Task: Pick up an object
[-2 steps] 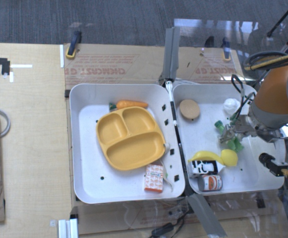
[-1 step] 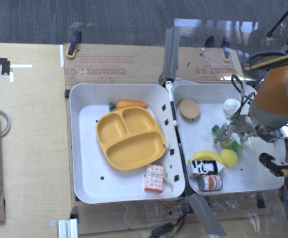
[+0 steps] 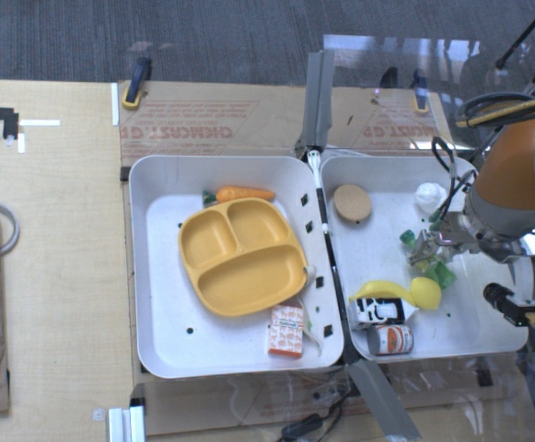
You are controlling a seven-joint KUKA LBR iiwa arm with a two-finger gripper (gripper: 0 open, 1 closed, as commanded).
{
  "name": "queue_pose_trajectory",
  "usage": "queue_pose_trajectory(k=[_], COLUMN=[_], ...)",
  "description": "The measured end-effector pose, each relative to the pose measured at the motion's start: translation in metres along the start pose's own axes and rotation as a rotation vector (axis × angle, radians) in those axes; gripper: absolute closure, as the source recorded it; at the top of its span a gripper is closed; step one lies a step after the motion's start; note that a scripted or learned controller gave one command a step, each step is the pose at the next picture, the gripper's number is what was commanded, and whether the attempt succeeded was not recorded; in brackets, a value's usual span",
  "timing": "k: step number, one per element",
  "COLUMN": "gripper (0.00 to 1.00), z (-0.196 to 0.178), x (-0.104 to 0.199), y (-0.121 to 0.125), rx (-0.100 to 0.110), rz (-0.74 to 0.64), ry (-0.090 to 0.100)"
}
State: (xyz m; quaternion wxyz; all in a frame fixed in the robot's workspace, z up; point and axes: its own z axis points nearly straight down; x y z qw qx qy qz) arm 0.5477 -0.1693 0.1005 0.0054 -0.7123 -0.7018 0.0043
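Note:
My gripper [image 3: 430, 250] hangs low in the right bin [image 3: 488, 339], near its right side, directly over some green items [image 3: 440, 274]; a small green piece [image 3: 407, 238] lies just to its left. A yellow lemon [image 3: 425, 292] and a banana [image 3: 382, 290] lie just in front of it. Nearer the front rim sit a black-and-white carton [image 3: 378, 310] and a can [image 3: 394, 340]. A round tan disc [image 3: 352, 203] and a white object [image 3: 428, 194] lie toward the back.
The left bin [image 3: 157, 274] holds a yellow divided plate [image 3: 242, 255], a carrot [image 3: 243, 193] behind it and a small orange carton [image 3: 286, 330] in front. A divider ridge [image 3: 320, 238] separates the bins. The orange-banded arm [image 3: 516, 178] covers the right bin's far right.

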Motion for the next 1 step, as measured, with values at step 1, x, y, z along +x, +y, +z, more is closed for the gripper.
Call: queue_pose_trajectory(k=[1], gripper=[1.0], z=[-0.1141], x=[0.0597], y=[0.0156], rx=[-0.009], rz=[0.06], ry=[-0.003])
